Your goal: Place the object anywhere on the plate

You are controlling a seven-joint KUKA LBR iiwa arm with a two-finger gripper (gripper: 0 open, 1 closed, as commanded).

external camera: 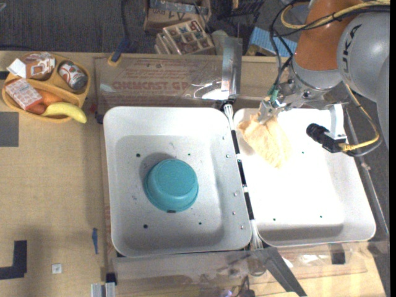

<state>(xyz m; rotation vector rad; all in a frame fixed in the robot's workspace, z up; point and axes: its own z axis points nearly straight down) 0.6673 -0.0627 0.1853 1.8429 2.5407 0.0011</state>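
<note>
Object (267, 140), pale and crumpled, looks soft and light, hanging under my end effector (270, 107), which grips its top edge, far from the plate (172, 184).

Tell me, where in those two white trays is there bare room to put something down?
The left bin is open all around the teal plate, with the widest room behind it and to its right. The right bin is bare across its near half. Its far left corner is crowded: the gripper and a pale yellowish object sit there.
</note>
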